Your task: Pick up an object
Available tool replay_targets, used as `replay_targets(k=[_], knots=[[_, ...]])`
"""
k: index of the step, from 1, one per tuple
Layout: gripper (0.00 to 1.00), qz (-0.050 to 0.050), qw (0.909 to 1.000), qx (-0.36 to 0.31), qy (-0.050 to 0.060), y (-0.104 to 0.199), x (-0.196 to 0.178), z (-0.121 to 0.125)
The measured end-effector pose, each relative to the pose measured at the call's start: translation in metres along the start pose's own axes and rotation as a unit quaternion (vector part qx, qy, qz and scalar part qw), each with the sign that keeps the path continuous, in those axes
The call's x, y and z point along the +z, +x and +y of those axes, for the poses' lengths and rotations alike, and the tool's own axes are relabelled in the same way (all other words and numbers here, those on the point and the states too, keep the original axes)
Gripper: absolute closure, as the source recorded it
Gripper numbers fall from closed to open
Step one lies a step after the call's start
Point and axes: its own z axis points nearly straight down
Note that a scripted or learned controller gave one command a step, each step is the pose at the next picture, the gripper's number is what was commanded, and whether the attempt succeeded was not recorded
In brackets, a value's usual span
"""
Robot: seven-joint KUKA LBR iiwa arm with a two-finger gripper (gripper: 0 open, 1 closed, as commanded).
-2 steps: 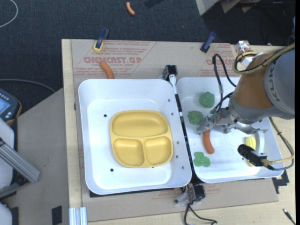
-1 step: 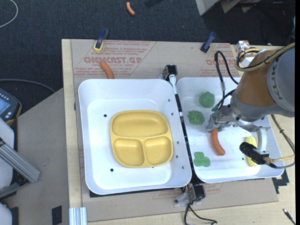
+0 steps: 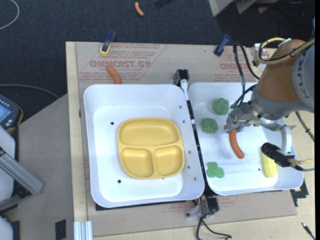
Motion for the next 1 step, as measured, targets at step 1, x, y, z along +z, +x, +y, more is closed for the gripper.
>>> replay_targets(k=[1], knots=[[1.00, 0.000, 1.0000, 0.000, 0.000, 0.0064, -0.0456, -0.0015]])
